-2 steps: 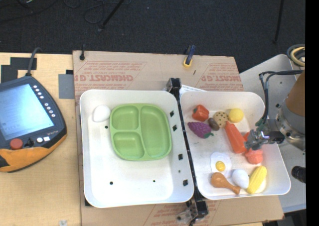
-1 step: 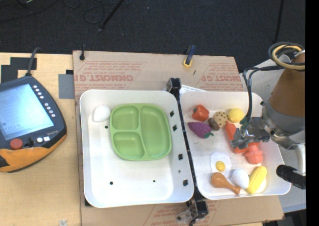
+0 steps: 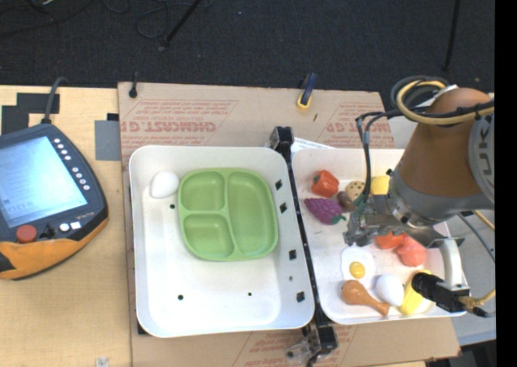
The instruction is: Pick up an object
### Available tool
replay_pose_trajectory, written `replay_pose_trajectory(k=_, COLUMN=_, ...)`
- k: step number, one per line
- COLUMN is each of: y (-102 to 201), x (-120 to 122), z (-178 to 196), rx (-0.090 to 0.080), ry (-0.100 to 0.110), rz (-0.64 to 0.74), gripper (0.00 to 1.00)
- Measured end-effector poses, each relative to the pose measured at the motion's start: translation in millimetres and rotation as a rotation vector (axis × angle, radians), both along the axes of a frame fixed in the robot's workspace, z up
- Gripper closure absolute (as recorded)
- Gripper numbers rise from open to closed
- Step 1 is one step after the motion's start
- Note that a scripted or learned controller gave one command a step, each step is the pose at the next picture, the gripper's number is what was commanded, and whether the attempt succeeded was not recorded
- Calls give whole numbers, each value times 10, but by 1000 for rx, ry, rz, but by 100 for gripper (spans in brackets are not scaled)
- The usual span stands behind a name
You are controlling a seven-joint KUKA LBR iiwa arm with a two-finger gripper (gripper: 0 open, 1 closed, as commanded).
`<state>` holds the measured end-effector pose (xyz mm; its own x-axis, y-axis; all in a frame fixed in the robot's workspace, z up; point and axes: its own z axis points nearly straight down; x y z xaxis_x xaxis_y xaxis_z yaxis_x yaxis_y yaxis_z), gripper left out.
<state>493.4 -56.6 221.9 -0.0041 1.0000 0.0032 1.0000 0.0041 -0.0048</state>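
We are viewing the gripper (image 3: 361,232) hovering over the right bin (image 3: 327,297), just beside the purple grapes (image 3: 323,209) and above the fried egg (image 3: 356,265); whether it is grasping anything, we cannot tell.

My arm (image 3: 452,155) hides the right bin's (image 3: 327,305) far corner; beside the bin's fried egg (image 3: 356,264), my gripper (image 3: 359,232) fingers unreadable.

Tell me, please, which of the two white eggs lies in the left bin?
The white egg at the left bin's upper-left corner, beside the green divided plate. The other white egg lies in the right bin, beside the drumstick.
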Motion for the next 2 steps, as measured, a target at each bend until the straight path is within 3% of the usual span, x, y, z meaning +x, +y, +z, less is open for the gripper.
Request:
replay_pose_trajectory(k=1, y=544, x=148, z=80, rx=-1, ry=-2, rz=1, gripper=100)
replay_pose_trajectory(k=2, y=783, x=181, z=83, rx=-2, ry=-1, rz=-3, gripper=100)
